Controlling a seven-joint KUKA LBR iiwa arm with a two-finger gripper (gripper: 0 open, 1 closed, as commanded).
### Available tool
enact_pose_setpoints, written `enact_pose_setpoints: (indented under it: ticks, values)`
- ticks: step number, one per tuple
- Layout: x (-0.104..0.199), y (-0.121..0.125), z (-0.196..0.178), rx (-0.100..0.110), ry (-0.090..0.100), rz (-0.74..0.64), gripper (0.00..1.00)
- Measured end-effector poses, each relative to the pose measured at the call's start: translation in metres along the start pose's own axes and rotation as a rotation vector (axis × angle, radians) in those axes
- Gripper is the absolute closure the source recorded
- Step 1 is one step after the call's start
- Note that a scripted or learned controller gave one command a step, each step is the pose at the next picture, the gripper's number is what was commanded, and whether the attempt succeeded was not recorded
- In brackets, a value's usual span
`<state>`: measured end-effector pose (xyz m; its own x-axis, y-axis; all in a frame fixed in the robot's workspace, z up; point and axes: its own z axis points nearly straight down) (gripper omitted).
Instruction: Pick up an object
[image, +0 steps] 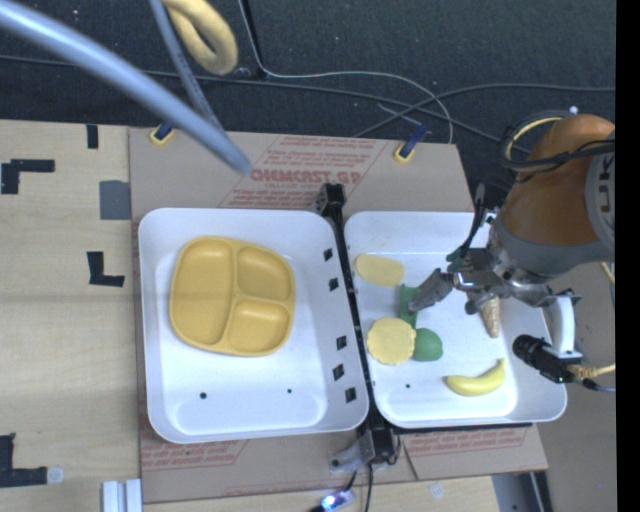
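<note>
The two-finger gripper (455, 290) hangs over the right-hand shallow white bin (530, 405), its dark fingers (430, 292) spread apart and nothing between them. One finger reaches toward nine o'clock, its tip just above the green plastic toy piece (422, 338); whether it touches is hard to judge from this slant. Around that piece lie a round yellow toy biscuit (391, 341) at nine o'clock, a pale yellow oval slice (380, 269) at eleven o'clock, and a small yellow toy banana (475, 381) at five o'clock. A tan cone-shaped piece (490, 318) sits just beneath the wrist. The left-hand white bin (160, 330) holds a yellow divided plastic plate (233, 295).

Assessment: approach stage, no grasp made. Next move calls for descent over one item, then closure.
</note>
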<state>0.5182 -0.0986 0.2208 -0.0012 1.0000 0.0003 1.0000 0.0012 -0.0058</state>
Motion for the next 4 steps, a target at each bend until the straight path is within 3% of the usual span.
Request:
enact_pose_setpoints:
  ticks: [2,3,4]
  values:
    - [-0.004,0.000,0.127,0.001,0.001,0.001,0.00]
    - [-0.003,0.000,0.114,-0.001,0.002,-0.001,1.00]
    - [0.004,0.004,0.070,-0.008,0.000,-0.001,1.00]
